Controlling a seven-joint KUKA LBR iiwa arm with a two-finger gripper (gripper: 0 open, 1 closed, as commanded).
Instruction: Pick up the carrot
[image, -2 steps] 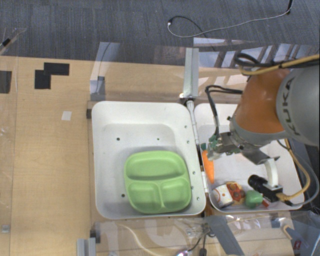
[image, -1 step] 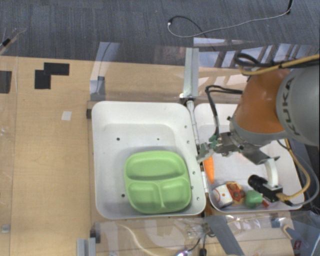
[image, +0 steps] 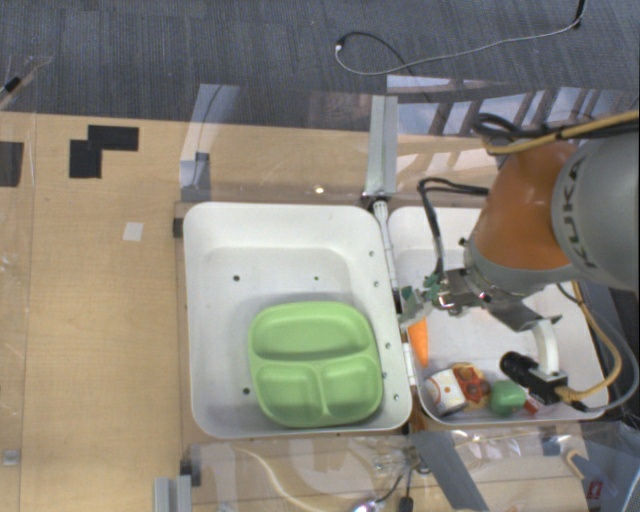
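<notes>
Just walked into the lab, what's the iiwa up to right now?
The arm is reaching in over the right bin, going for the carrot. The carrot lies against that bin's left wall, not picked up yet. A few other small items, including a green one, sit at the bin's near edge. The left bin holds a green divided plate.

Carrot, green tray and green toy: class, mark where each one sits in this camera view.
carrot (image: 420, 341), camera view, middle of its orange body.
green tray (image: 315, 362), camera view, ridge between its compartments.
green toy (image: 507, 398), camera view, its top.
</notes>
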